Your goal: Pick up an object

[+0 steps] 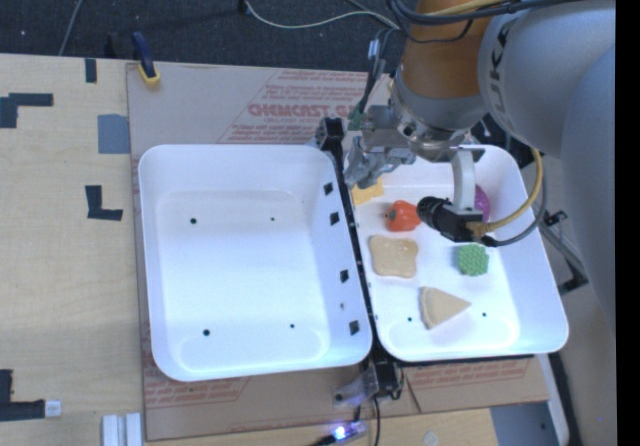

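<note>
Orange and grey fill the upper right of my feed: the arm's orange band sits above the gripper (368,166), which hangs low over the back-left corner of the right-hand shallow white bin (520,329), close to the divider it shares with the left-hand white bin (160,234). From this slanted angle I cannot tell whether it is spread or pressed together, and I see nothing between its tips.

Nearest to it is a small flat yellow piece (368,192), lying just beneath and slightly toward me from the gripper tip, tight against the bin's left wall. It looks thin and partly hidden by the tool, so I cannot read its long axis.

Just beyond that, toward the bin's middle, sits a small red rounded toy with a green stem (401,216). Further forward lie a tan toast-shaped slice (393,256) and a pale wedge-shaped piece (441,306); a fuzzy green lump (472,259) sits to the right, well apart from the gripper.

I judge the yellow piece the likeliest target, though the wall beside it could crowd a grasp.
</note>
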Controlling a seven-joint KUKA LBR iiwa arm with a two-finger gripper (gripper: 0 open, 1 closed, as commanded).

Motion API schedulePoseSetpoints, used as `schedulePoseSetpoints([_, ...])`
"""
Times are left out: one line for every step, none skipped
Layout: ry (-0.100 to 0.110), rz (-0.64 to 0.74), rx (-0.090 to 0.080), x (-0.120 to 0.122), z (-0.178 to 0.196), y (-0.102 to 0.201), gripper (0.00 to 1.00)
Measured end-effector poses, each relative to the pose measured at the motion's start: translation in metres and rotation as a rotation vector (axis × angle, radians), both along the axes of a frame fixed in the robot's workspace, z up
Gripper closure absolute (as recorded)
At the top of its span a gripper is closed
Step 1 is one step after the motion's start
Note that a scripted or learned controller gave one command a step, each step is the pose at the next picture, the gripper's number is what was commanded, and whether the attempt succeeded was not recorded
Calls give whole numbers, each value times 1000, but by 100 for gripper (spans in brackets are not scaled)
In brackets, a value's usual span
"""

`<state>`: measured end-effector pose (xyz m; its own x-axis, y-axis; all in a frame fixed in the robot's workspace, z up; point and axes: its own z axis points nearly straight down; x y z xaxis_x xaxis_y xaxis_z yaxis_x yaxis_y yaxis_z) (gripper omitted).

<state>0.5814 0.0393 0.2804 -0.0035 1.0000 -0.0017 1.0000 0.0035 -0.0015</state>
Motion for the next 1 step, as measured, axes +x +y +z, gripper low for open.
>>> schedulePoseSetpoints([1,0,-1,0,0,0,0])
